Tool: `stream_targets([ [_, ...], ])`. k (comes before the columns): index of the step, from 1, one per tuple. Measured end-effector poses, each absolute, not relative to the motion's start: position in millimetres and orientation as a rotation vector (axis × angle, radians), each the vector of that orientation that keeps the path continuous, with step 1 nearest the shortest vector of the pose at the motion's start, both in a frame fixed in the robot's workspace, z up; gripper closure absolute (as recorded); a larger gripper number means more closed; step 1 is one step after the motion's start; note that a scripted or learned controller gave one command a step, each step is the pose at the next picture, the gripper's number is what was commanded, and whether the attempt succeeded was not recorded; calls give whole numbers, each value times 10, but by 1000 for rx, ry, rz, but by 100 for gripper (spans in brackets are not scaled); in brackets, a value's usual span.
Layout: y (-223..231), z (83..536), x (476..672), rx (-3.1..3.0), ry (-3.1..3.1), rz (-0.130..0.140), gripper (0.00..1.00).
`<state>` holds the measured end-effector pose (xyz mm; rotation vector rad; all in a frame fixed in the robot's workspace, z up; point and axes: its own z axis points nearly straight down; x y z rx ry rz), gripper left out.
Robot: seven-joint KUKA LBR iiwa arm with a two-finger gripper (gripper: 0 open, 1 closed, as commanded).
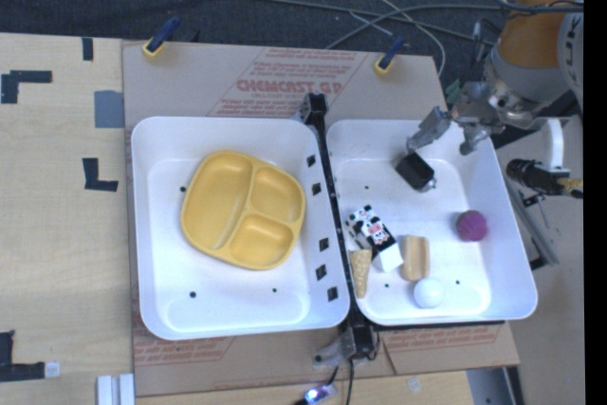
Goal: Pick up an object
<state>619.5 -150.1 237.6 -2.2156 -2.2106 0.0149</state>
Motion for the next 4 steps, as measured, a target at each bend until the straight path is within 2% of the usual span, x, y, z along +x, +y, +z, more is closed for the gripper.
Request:
stream_targets([
  [1, -1496, 2463, 6219, -2219, -2222, 2, 0],
  [2, -1482, 1814, 6220, -2217, -2219, 8, 0],
  [3, -1423, 1347, 6159, -2217, -2220, 7, 0],
  [4, -1451, 1061, 6207, -2232, -2232, -7, 0],
])
